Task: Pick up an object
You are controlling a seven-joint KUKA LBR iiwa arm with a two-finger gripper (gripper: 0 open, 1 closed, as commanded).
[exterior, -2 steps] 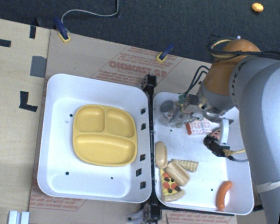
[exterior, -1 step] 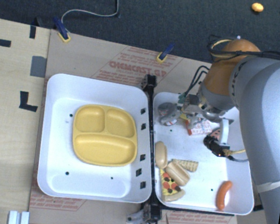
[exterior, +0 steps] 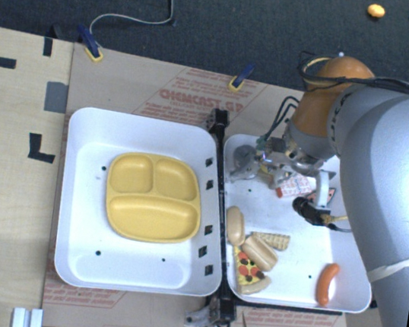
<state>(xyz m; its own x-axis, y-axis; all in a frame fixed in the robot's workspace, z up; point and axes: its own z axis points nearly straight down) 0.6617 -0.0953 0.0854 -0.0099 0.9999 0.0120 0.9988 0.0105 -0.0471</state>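
Looking at the right bin point(exterior: 344, 254), the gripper point(exterior: 255, 161) hangs over its far-left corner, away from the toy food; can't tell its state tbh. Food sits toward the near side: bread roll point(exterior: 235, 224), hot dog point(exterior: 260, 252), pizza slice point(exterior: 249, 272), sausage point(exterior: 327, 283) near the right rim. All prob light, hard, slick plastic. I'd go for the sausage across its narrow middle, since it lies alone. Yellow plate point(exterior: 154, 197) is in the left bin.

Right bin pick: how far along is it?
Done: the gripper is down in the right bin's upper left corner. In hand: no object visibly held there. Left: grasp and lift something; the hot dog, pizza slice and sausage lie untouched at the bin's near end.
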